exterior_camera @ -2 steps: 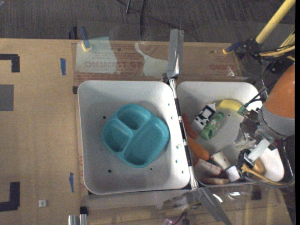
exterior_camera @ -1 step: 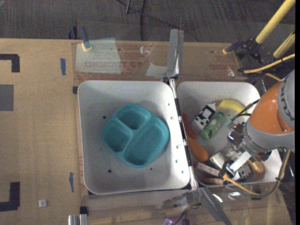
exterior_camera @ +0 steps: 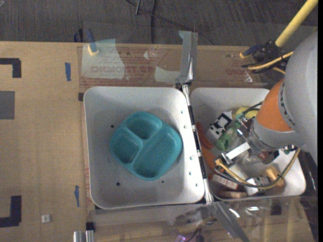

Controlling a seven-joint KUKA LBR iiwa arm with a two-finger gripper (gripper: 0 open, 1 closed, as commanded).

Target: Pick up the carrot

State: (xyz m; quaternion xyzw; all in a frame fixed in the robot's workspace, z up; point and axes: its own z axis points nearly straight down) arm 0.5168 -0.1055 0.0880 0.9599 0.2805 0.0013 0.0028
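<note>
The end effector point(exterior_camera: 241, 155) hangs low in the right bin point(exterior_camera: 298, 185), at the lower right of the frame, below the arm's orange band point(exterior_camera: 272, 112) and the grey arm point(exterior_camera: 305, 84) that enters from the right edge. It sits amid a crowd of small things, and whether it is released, clenched or grasping anything cannot be told, because the wrist and clutter hide its tips.

The carrot point(exterior_camera: 205, 147) appears to be the orange strip lying along the left wall of the right bin, just right of the divider between the bins. It is to the left of the end effector, near it but apart, with its upper end toward the middle of the frame; its lower part is partly covered by other items.

Just above and left of the end effector lie a green object point(exterior_camera: 228, 137) and a black-and-white patterned card point(exterior_camera: 220, 123). A yellow cable point(exterior_camera: 252, 184) loops below it.

The left bin point(exterior_camera: 101, 180), in the centre of the frame, holds a teal divided plate point(exterior_camera: 146, 145) lying flat near its middle. Both bins rest on the tan bench point(exterior_camera: 40, 135), which carries blue tape marks point(exterior_camera: 68, 71) at upper left.
</note>
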